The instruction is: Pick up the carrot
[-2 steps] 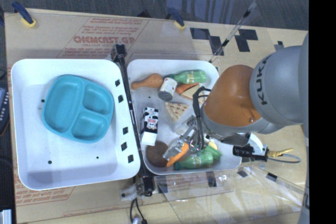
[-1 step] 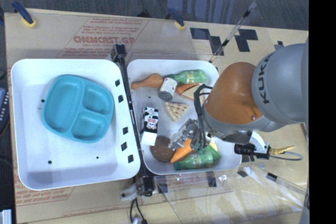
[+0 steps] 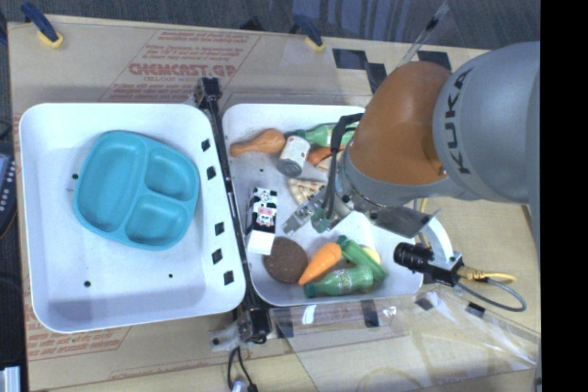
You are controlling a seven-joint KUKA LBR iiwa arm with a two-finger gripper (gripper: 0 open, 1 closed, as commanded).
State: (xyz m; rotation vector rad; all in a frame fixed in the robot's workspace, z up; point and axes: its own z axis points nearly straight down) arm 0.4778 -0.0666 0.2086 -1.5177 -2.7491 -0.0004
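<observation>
I am looking down on the tabletop [image 3: 110, 73], which is carrying two white bins side by side. The left bin [image 3: 46, 197] is holding a blue divided plate [image 3: 136, 188], lying flat toward its upper middle.

The right bin [image 3: 241, 128] is holding the clutter. The carrot [image 3: 320, 262] is lying near the bin's lower edge, tilted, with its orange tip pointing down-left and its green top up-right. It is touching a brown round piece [image 3: 287, 261] on its left and is lying against a pile of green vegetables [image 3: 354, 275] on its right. A yellow bit is peeking out just beyond the greens.

My arm [image 3: 441, 133] is reaching in from the right, its orange band covering much of the bin's upper right. The jaws [image 3: 317, 214] are hanging just above the carrot, near it but not touching it, and nothing is sitting between them. They are looking narrowly spread, though I am seeing them at a slant.

Farther up the bin, a drumstick-shaped brown piece [image 3: 259, 142] is lying near the top-left corner, beside a small grey can [image 3: 292, 156]. A black-and-white carton [image 3: 265, 208] is standing near the bin's left wall.
</observation>
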